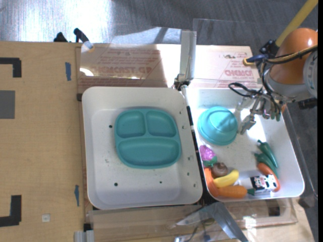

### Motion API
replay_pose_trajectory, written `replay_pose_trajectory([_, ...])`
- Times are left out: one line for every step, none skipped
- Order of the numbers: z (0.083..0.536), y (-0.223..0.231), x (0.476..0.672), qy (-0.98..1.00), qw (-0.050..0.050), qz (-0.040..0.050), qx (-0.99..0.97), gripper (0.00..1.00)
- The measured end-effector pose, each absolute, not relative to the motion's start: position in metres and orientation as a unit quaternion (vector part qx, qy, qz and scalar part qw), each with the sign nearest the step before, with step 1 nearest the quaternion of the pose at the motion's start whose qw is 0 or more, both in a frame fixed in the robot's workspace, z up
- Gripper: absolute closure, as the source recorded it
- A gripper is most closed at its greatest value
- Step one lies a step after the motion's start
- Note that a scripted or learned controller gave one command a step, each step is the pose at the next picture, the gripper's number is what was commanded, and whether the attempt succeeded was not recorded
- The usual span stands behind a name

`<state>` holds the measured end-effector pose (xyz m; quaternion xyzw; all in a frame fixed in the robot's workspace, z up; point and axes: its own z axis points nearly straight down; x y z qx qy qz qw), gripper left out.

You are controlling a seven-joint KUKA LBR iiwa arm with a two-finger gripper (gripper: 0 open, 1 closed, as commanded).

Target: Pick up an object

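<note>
Gripper and grey arm with orange band are seen entering from the right and hanging over the upper part of the right bin. The metal fingers are angled downward and to the left, with a narrow gap visible between them and nothing caught in that gap, so the gripper is read as released and unloaded. An upturned teal bowl is found just beside the fingertips on their left, so close that contact with its rim cannot be confirmed or ruled out. Further toys are scattered toward the near end of the same bin, well apart from the gripper: a green and orange carrot-like piece by the right wall, a small black, white and red item below it, a pink piece beneath the bowl, a brown piece, a yellow banana and an orange piece along the front wall. A teal divided plate, with two small compartments above one long compartment, is seen lying flat in the middle of the left bin. Both bins are set side by side on the counter, with printed cardboard lying behind them.
</note>
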<state>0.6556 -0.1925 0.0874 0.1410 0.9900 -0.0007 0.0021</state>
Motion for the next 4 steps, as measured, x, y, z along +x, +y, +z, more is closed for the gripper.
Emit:
replay_pose_trajectory([0.089,-0.135,0.645,0.986,0.005,-0.0053,0.165,0.0])
replay_pose_trajectory([0.087,-0.22,0.654,0.981,0.002,-0.0013,0.196,0.0])
replay_pose_trajectory([0.088,-0.164,0.623,0.992,0.004,0.0006,0.128,0.0])
replay_pose_trajectory([0.089,-0.145,0.627,0.994,0.006,-0.0035,0.105,0.0])
